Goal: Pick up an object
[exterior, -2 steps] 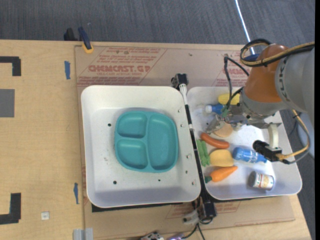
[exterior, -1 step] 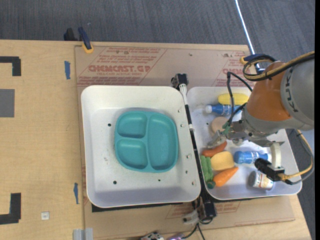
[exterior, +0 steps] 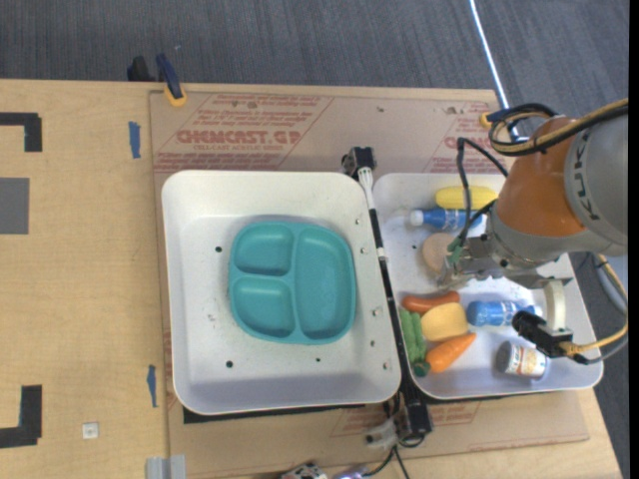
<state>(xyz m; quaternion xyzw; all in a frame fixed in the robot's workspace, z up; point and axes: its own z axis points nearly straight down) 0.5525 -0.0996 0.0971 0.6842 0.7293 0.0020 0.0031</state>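
The right bin [exterior: 587, 367] holds a jumble of small items. Among them are a yellow banana-like piece [exterior: 469, 197], a small blue and white bottle [exterior: 437, 218], a tan round object [exterior: 434, 253], a red chili [exterior: 429, 302], a yellow block [exterior: 444, 320], an orange carrot [exterior: 450, 351], a blue bottle [exterior: 490, 313] and a small jar [exterior: 521, 359]. My gripper [exterior: 462, 259] is lowered into this bin, right beside the tan round object and above the red chili. The wrist and orange band hide its tip.
The left bin [exterior: 190, 267] carries a teal divided plate [exterior: 293, 279]. A green vegetable [exterior: 412, 333] lies along the right bin's left wall. Black and yellow cables loop over the arm and trail across the bin's right side. A black clamp [exterior: 357, 159] sits between the bins at the back.
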